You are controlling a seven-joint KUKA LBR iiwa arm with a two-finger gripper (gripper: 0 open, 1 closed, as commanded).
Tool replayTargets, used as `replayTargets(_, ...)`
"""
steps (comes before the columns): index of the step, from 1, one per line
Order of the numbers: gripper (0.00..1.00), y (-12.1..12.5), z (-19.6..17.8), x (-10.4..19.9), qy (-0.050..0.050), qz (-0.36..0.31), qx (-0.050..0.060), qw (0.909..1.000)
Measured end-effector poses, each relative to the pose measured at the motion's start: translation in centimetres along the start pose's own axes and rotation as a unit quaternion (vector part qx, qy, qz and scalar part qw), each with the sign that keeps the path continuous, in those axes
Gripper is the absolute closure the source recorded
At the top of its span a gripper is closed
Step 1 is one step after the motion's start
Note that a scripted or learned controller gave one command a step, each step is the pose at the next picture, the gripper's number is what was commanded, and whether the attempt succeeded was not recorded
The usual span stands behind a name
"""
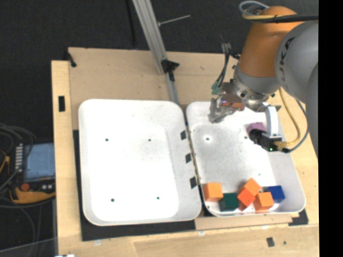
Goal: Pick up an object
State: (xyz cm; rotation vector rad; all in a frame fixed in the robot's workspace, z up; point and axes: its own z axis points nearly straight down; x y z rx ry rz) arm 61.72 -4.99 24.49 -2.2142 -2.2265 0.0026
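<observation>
My gripper (218, 113) hangs over the far left corner of the right bin (236, 143), under the orange wrist band. Several blocks lie along that bin's near edge: an orange block (213, 190), a dark green block (230, 201), two more orange blocks (248, 193) (263, 201) and a blue block (276, 193). A purple object (257, 127) sits near the bin's far right, partly behind the arm's black fitting. The gripper is well away from the blocks, with nothing seen between its fingers.
The left bin (134, 159) sits beside the right one, with black clips along the shared edge. A slanted metal rail (153, 36) rises behind the bins. Cables and a small device (37, 165) lie off the bench at left.
</observation>
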Motion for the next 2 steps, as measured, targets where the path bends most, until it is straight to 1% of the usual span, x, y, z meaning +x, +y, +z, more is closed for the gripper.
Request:
replayTargets(1, 1.00, 2.0, -0.8, 4.8, 0.001, -0.001, -0.002, 1.0000)
replayTargets(2, 1.00, 3.3, -0.3, 10.9, 0.000, -0.001, -0.002, 1.0000)
